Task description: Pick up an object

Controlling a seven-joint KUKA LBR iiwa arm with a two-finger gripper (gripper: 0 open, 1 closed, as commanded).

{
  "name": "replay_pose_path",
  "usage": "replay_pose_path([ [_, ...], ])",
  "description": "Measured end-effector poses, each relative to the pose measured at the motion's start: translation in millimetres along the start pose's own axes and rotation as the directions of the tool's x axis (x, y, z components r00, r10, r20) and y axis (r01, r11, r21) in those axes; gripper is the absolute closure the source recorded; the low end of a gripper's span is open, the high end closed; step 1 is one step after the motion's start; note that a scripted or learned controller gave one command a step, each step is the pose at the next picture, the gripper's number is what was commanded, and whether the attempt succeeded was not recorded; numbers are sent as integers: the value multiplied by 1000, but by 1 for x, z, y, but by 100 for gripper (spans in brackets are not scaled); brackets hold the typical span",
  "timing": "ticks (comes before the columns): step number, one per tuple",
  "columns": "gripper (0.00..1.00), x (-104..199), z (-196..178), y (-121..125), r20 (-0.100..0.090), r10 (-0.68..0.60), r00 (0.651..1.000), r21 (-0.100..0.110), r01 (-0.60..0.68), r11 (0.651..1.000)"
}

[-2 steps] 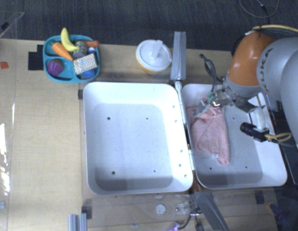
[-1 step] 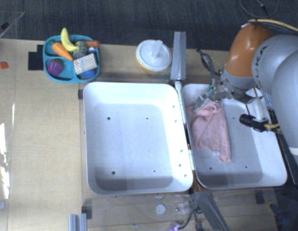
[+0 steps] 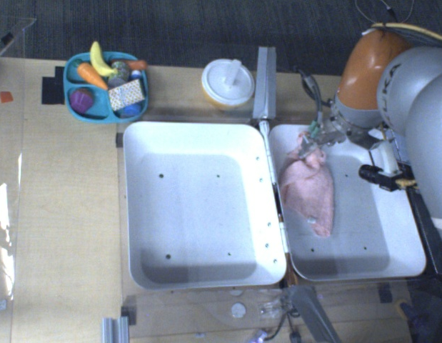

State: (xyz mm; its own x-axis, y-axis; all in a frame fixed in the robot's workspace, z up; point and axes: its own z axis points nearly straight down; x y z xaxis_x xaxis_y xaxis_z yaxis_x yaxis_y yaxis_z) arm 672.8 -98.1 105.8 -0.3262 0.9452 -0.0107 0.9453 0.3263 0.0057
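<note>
The pale wood bench (image 3: 56,191) stands against dark carpet and carries two white bins, plus a blue tray of toy food (image 3: 105,86) and a lidded cup (image 3: 228,82) at the back. A pink cloth (image 3: 308,189) lies in my right bin (image 3: 363,259), against its left wall, long axis running front to back, its bunched narrow end toward the far edge. My gripper (image 3: 318,131) sits at that end; I cannot tell whether it grips.

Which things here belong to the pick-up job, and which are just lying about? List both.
Part of the job:
pink cloth, in the right bin
hand, at the cloth's top end

Just lying about:
left bin
blue tray of toy food
white lidded cup
</note>
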Motion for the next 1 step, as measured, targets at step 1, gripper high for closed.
replay_pose_path([
  [1,100,43,-82,14,-7,-70,998,-4,70,998],
])
